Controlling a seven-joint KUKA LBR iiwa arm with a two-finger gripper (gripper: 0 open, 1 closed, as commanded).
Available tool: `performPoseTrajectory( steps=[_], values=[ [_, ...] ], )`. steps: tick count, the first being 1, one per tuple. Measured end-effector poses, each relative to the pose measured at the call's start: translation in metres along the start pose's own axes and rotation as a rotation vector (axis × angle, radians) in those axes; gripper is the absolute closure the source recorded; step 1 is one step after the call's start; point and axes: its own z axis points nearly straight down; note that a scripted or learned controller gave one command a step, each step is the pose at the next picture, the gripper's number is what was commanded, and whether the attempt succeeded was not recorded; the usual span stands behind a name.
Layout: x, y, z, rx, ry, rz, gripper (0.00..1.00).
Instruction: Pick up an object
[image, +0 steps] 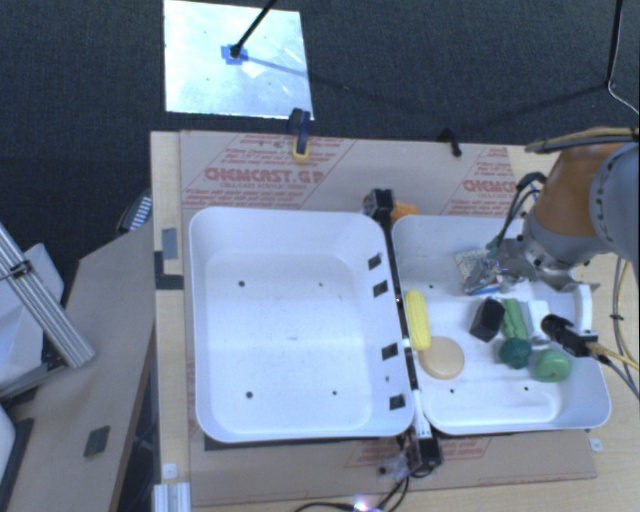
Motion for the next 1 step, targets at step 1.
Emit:
performPoseTrajectory(
  steps=[1],
  values=[
    [0.065, 0.056, -0.0593, -0.007, 0.001, -0.01, 1.0]
  ],
)
